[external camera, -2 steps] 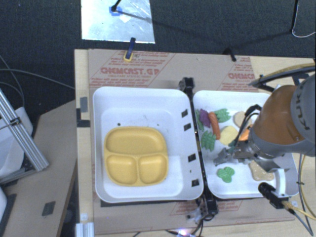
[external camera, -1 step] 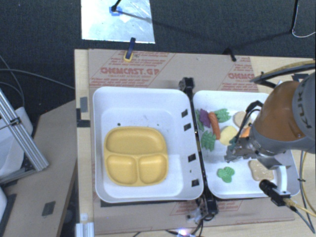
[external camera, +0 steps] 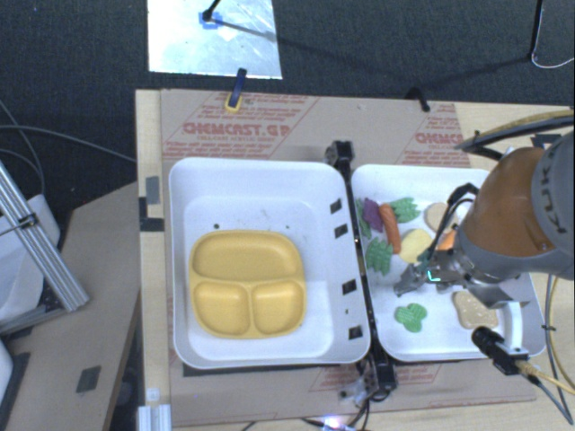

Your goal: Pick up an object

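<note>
The right bin (external camera: 386, 339) holds several toy foods. An orange carrot (external camera: 391, 225) lies beside a purple piece (external camera: 368, 212), with a green leafy piece (external camera: 404, 209) next to them. Further down are a second green piece (external camera: 379, 255), a pale yellow lump (external camera: 415, 243), a green broccoli-like piece (external camera: 411, 316) and a tan piece (external camera: 471, 311). My gripper (external camera: 408, 285) hangs low over the middle of this bin, between the yellow lump and the broccoli-like piece. I see nothing held in it. The arm's orange band (external camera: 508, 206) covers the bin's right part.
The left bin (external camera: 260, 182) holds a yellow divided tray (external camera: 247, 281). A black divider with clips (external camera: 355, 241) runs between the bins. Cardboard (external camera: 269, 128) lies under both bins. A metal frame (external camera: 27, 232) stands at the far left.
</note>
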{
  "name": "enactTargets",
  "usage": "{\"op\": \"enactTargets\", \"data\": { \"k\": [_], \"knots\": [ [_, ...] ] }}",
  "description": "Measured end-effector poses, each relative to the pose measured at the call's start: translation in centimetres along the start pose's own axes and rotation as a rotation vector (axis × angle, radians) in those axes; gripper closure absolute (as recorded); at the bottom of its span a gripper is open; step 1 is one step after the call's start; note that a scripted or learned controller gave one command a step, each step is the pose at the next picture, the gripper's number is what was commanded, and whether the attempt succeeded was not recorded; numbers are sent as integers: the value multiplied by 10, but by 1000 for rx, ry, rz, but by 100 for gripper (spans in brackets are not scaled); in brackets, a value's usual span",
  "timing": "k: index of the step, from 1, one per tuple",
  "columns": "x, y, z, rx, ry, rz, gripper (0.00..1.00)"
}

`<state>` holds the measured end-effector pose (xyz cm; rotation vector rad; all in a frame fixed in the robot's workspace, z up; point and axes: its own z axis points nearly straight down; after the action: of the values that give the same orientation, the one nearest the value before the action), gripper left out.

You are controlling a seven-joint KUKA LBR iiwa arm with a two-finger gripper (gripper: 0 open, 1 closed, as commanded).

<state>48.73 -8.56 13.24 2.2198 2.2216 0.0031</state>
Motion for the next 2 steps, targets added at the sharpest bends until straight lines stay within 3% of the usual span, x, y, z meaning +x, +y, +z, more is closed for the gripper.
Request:
{"op": "enactTargets", "data": {
  "k": [1, 2],
  "knots": [
    [-25, -1, 50, 3, 0, 1, 0],
    [16, 1, -85, -6, -1, -7, 0]
  ]
}}
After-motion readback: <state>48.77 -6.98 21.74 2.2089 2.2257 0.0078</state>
